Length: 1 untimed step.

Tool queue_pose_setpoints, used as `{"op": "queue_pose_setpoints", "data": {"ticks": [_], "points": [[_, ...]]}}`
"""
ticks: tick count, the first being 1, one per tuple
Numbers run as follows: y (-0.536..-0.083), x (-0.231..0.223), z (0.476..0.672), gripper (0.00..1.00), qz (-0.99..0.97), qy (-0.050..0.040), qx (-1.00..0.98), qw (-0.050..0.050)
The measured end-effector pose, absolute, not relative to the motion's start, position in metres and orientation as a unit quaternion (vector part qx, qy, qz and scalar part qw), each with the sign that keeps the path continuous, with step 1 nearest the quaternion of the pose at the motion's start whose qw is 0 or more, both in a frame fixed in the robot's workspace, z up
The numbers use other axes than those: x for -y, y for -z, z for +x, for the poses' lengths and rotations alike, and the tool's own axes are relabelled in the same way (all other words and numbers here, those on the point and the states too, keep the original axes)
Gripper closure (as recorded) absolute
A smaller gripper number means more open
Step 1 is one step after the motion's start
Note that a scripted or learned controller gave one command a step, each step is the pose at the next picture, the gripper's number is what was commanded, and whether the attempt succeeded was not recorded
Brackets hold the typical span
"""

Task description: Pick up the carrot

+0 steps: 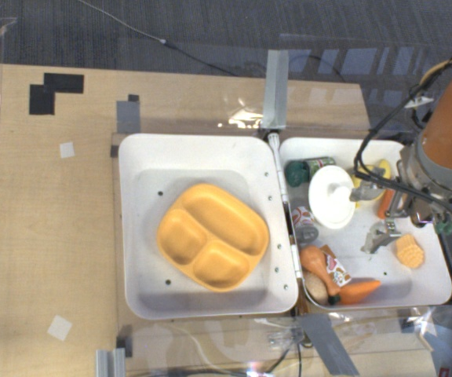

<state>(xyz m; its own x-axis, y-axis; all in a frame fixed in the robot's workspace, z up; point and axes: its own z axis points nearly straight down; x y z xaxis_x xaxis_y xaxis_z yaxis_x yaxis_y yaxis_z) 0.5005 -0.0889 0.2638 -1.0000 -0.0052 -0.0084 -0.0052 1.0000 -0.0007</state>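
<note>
The carrot [358, 290] is orange and tapered. It lies along the front wall of the right bin [438, 285], its tip pointing right. My gripper [381, 237] hangs over the middle of that bin, above and a little right of the carrot and apart from it. Under the wrist sits a smaller orange piece [385, 202], partly hidden by the arm.
Beside the carrot lie an orange item with a printed wrapper [324, 265] and a yellow waffle-like piece [409, 251]. A white round disc [331, 195], a green can [304, 169] and a yellow item [380, 170] fill the bin's back. The left bin [140, 289] holds a yellow divided plate [213, 236].
</note>
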Motion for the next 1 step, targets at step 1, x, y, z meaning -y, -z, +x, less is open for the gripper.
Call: {"op": "queue_pose_setpoints", "data": {"ticks": [1], "points": [[-0.1796, 0.1394, 0.4892, 0.00, 0.042, 0.0003, -0.999, 0.002]]}}
